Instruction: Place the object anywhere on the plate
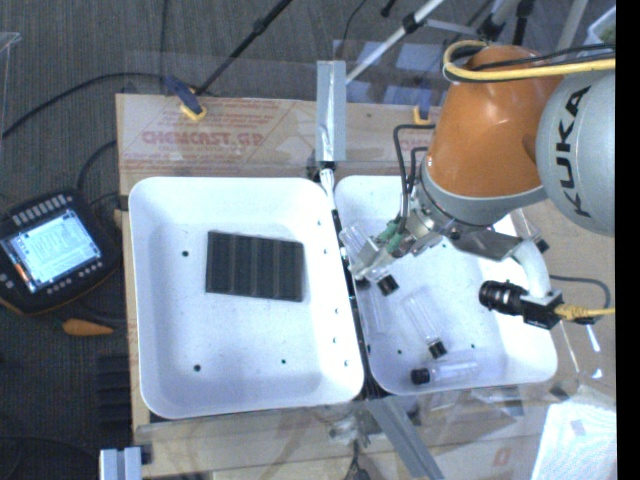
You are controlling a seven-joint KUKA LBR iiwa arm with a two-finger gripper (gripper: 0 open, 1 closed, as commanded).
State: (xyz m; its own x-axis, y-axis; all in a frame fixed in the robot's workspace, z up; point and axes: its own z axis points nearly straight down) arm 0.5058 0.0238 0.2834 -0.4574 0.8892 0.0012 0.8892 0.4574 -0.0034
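Claw [385,253]: low at left edge of right bin [520,363], grip state impossible to tell.
Vials [420,318]: clear, possibly slippery; likely miss.
Plate [255,266]: dark, centre-left, well apart.

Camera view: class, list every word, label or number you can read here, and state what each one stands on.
"KUKA", partly cut off, on the grey arm.
Red lettering on the board behind the bins: too faint to read reliably.
Screen of the pendant at the left: lit, text too small to read.
The plate and the vials bear no readable text.
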